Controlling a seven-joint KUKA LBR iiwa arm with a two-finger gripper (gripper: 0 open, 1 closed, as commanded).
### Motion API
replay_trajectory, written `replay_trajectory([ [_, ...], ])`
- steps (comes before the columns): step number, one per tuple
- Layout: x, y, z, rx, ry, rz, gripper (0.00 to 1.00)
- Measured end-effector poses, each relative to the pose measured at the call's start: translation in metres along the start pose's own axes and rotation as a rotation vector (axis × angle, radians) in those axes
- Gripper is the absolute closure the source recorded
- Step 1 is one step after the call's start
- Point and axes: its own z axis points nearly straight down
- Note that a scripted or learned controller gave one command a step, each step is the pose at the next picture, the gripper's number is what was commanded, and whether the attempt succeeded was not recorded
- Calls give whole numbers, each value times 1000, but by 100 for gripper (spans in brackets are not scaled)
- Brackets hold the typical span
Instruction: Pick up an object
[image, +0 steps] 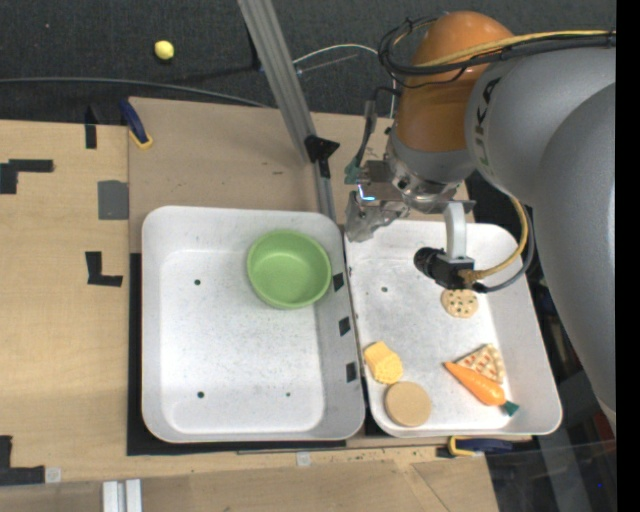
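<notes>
**Pincer poised over right bin's far corner**

Pincer (368, 222) low at the right bin (540, 400) near the divider; grip state impossible to tell. Nearest: cracker (460, 303). Farther: yellow piece (382, 362), tan disc (408, 404), pizza slice (483, 362), carrot (478, 384). Green bowl (289, 268) in left bin (170, 400). Best to centre over one isolated item, then descend straight.

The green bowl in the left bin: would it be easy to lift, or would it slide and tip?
The green bowl looks like thin, stiff plastic, so probably light. It sits upright on a broad base, so tipping seems unlikely. Its smooth rim might slip from fingers, and a push would likely slide it across the left bin.
</notes>
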Motion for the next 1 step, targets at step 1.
replay_trajectory([
  [1,49,4,16,2,-1,1,100],
])
